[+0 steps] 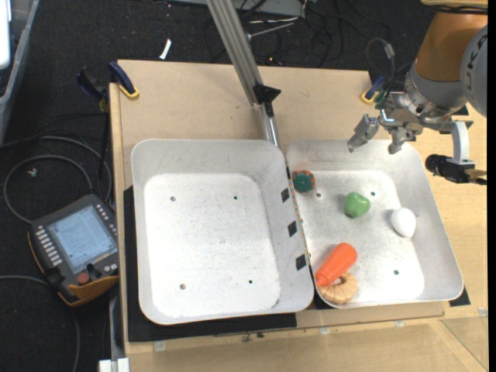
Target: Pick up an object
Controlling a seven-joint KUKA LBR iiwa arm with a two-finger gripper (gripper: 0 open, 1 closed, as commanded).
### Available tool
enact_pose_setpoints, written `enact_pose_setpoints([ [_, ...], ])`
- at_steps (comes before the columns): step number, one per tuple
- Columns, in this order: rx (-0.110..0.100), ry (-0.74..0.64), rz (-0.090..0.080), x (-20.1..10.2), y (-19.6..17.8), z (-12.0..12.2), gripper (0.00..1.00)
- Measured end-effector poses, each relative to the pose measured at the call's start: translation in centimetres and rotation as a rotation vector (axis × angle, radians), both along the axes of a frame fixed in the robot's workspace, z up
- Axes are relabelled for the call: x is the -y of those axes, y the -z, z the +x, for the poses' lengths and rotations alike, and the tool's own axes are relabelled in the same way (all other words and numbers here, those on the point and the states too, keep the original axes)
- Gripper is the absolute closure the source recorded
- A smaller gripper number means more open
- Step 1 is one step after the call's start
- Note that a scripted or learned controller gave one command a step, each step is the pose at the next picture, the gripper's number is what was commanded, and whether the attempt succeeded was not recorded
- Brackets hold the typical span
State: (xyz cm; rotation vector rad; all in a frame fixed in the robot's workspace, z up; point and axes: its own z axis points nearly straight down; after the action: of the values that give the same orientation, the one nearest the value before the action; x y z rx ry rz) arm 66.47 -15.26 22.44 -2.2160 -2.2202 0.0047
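The right-hand white bin [434, 281] serves as landmark. Above its far rim hangs the grey arm [453, 37], its gripper [378, 140] with fingers spread apart, nothing between them. Inside the bin, below the gripper, lie a glossy orange carrot [338, 262] at the near-left corner touching a tan rounded piece [342, 290], a smooth green ball [356, 204] mid-bin, a white egg shape [403, 222] right of it, and a small teal-and-orange ball [303, 180] by the left wall. No readable writing.
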Motion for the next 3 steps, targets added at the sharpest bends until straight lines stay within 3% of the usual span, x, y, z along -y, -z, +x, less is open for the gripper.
enact_pose_setpoints([
  [1, 0.005, -0.001, -0.002, 0.0, -0.3, 0.1, 0.0],
  [3, 0.0, 0.003, -0.001, 1.5, 11.0, 0.4, 0.0],
])
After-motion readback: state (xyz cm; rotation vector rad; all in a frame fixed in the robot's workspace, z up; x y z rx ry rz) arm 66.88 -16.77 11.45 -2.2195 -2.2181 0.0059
